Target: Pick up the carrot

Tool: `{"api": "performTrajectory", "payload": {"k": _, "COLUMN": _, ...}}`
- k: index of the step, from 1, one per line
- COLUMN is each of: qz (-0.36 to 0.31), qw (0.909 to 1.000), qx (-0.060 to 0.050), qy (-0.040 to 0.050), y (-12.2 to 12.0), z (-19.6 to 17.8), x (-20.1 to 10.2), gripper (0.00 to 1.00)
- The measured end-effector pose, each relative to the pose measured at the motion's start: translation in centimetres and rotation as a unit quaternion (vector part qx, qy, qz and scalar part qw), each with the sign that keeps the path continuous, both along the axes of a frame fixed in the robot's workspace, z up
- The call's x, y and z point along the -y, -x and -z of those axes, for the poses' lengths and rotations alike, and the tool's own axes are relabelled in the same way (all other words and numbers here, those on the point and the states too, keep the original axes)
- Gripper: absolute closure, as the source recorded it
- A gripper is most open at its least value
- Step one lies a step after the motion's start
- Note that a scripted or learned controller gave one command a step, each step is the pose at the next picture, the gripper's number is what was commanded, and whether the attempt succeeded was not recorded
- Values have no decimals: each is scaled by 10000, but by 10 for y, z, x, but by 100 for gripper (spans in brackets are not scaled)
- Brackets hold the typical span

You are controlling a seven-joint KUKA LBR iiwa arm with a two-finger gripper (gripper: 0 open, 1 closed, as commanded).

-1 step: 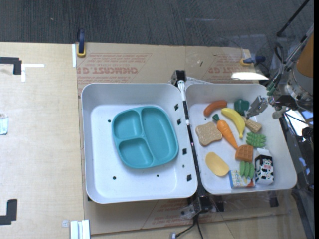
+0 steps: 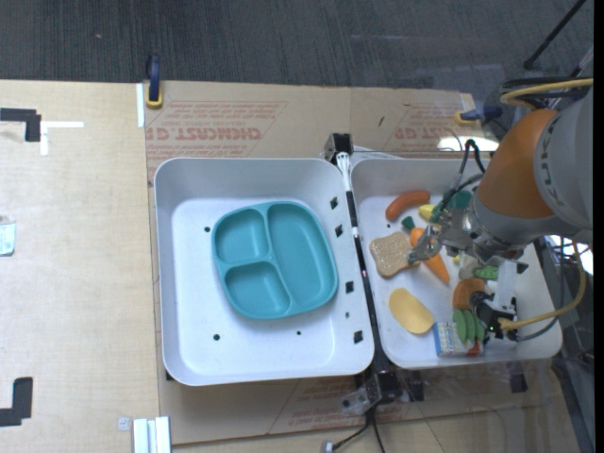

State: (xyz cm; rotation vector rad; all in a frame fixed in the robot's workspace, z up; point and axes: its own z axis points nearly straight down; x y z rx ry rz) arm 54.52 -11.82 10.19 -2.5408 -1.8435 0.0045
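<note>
here the carrot [image 2: 435, 267] lies just beside the jaws [image 2: 424, 244].

Cardboard sheet [image 2: 217, 121]: red print upside down, reads roughly "CHEMCAST GP"; repeated at right.

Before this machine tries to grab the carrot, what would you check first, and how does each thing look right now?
1. Carrot lies in the right bin: ok.
2. Hand sits over the carrot's upper end: ok.
3. Carrot is between the hand's parts: cannot tell, too small to see.
4. Room around the carrot: not ok; the bread slice lies close beside it on its left.
5. Left bin with the teal plate is apart from the arm: ok.
</note>
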Motion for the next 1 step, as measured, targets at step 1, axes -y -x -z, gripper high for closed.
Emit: {"api": "performTrajectory", "payload": {"k": 1, "qz": 22, "qw": 10000, "qx": -1, "qy": 1, "y": -1, "z": -9, "x": 1, "gripper": 100}}
